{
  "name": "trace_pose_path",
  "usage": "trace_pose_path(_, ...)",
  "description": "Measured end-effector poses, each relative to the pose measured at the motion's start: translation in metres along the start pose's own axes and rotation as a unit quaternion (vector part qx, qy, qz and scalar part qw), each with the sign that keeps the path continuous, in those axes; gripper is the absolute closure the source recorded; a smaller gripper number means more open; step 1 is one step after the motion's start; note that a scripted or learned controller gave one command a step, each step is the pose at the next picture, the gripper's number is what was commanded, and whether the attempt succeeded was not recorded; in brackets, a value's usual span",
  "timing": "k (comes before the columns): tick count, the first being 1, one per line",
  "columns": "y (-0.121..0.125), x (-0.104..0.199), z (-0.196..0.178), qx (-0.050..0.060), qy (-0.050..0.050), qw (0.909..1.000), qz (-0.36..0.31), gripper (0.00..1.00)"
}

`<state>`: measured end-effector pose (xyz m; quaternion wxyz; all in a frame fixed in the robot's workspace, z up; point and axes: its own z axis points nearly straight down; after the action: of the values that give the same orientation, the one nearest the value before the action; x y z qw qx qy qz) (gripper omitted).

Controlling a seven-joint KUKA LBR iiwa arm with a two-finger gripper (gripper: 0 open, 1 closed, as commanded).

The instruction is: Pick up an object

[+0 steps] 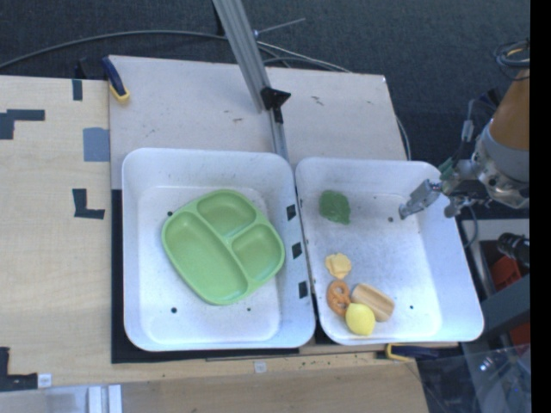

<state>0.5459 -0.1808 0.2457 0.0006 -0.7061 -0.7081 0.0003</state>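
No readable text, label, brand, number or sign stands on anything here; the bench's dark marks are plain tape.

The arm (508, 136) reaches in from the right, its orange band high at the frame's edge. The hand (422, 200) points left and slightly down, its grey fingers holding nothing between them.

The scene was evenly and brightly lit, apparently from overhead. Mild glare was seen on the white bin floor (379, 231) to the left of the end effector (419, 201), and only faint, soft shadows were cast there. The end effector itself was slightly blurred, and the picture was rendered somewhat soft and grainy throughout.
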Motion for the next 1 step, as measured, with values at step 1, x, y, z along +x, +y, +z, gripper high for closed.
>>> trace_pose_path(1,0.0,-0.0001,-0.0001,0.0,0.0,1.0,0.0,0.0)
